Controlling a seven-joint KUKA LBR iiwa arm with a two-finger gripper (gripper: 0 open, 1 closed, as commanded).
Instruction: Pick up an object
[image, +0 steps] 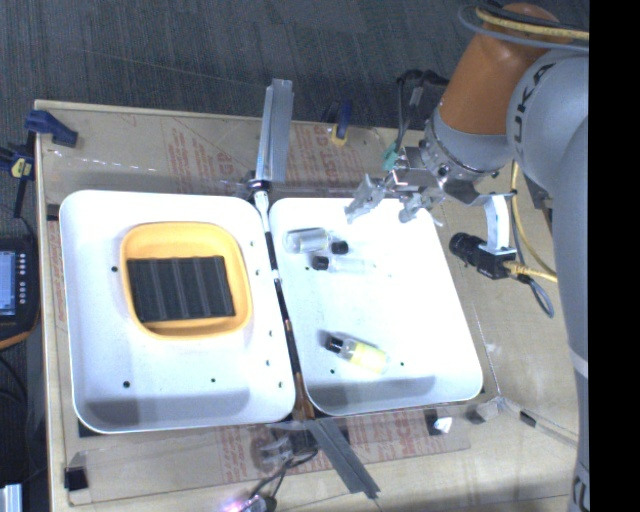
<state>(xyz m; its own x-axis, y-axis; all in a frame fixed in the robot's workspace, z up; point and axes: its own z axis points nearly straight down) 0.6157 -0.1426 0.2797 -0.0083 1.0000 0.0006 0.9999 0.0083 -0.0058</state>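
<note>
My gripper hangs over the far edge of the right bin, its two metal fingers spread apart with nothing between them. Below and left of it lies a small clear tube with a grey cap, and beside that a clear piece with black ends. A yellow marker-like item with a dark cap lies near the bin's front. The left bin holds a yellow dish with a dark ribbed insert.
A metal bar stands up at the back between the bins. Cables and a black connector hang off the arm at the right bin's far right side. The wooden bench surrounds both bins.
</note>
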